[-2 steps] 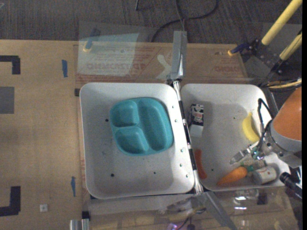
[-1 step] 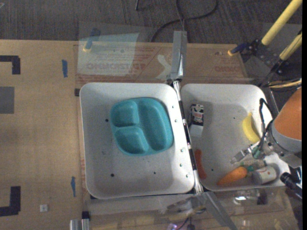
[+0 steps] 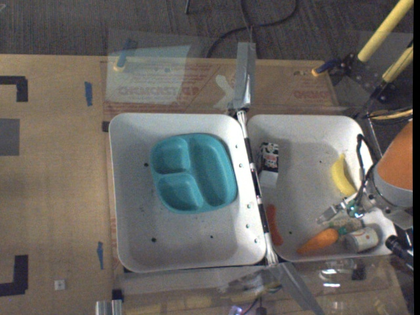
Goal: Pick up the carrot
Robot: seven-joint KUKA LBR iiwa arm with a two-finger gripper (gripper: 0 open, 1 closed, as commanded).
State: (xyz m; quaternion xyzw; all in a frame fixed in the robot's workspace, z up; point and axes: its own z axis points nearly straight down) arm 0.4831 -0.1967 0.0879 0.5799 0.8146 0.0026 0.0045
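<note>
Robotics lab: plywood bench (image 3: pixel 52 195) with blue tape marks (image 3: pixel 88 92), two white bins (image 3: pixel 128 241), loose cables (image 3: pixel 262 5) on grey floor, yellow-handled clamps (image 3: pixel 387 21).

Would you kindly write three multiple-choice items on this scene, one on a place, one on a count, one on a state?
1. Where does the orange carrot lie?
A. In the right-hand white bin, near its front edge
B. On the teal plate
C. On the bench outside both bins

2. How many compartments has the teal divided plastic plate?
A. Two
B. Three
C. Five

3. How does the carrot stand towards the gripper?
A. Lifted above the bin
B. Resting on the bin floor, just below the gripper
C. Standing upright on the plate

Key: 1 A, the carrot lies in the right bin's front part. 2 B, two small sections and one long one show. 3 B, it lies flat on the floor.
</note>
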